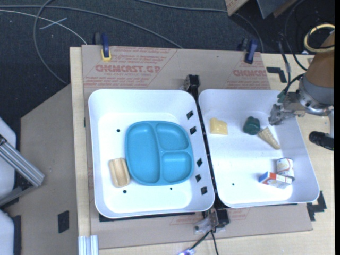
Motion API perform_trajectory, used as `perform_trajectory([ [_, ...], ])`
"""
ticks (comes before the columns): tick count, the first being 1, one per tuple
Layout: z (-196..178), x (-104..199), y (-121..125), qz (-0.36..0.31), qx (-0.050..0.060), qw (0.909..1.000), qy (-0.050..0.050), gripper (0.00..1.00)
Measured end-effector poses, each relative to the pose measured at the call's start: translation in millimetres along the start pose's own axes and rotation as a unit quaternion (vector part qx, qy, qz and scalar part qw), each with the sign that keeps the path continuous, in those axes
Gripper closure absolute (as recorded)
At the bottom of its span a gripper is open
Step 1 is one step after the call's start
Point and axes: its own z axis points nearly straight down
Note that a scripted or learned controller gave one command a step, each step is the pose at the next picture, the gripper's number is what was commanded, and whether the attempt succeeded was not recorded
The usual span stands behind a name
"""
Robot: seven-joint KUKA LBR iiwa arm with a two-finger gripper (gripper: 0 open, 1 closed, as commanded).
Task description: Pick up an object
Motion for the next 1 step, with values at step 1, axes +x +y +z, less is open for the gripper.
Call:
perform_trajectory([
  [1, -44.9, 3.0, -2.6, 0.000, 0.001, 1.0000, 0.001, 1.00],
])
